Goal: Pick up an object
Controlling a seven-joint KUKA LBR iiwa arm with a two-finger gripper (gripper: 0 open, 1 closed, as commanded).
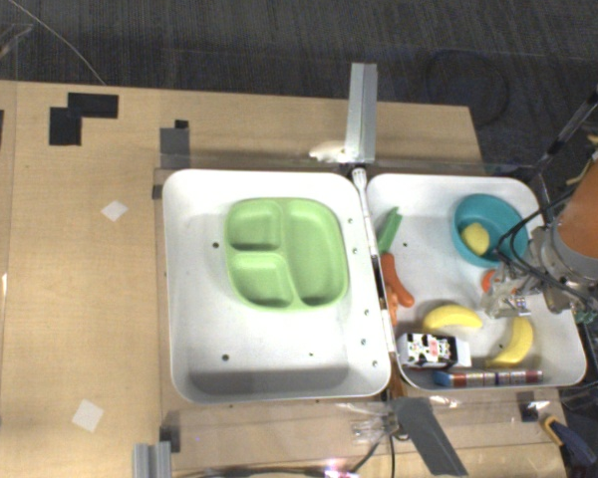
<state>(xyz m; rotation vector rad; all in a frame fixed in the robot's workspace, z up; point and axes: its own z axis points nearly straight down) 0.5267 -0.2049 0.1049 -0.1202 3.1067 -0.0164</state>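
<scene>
The right bin point(429, 212) holds several small objects. A teal bowl point(498, 207) with a yellow lemon-like piece point(475, 236) in it sits at its back. A green pod point(388, 229) and an orange carrot point(397, 282) lie along its left wall. A yellow lump point(451, 317) and a banana point(519, 342) lie near the front, with a black-and-white box point(429, 349) and markers point(498, 376) at the front edge. My gripper point(508, 302) hangs low in this bin, just above the banana and right of the yellow lump. A small orange piece point(487, 280) shows at its left.
The left bin point(179, 267) holds a green divided plate point(284, 252). A metal post point(362, 113) stands behind the seam between the bins. Cables run along the arm above the bowl's right side.
</scene>
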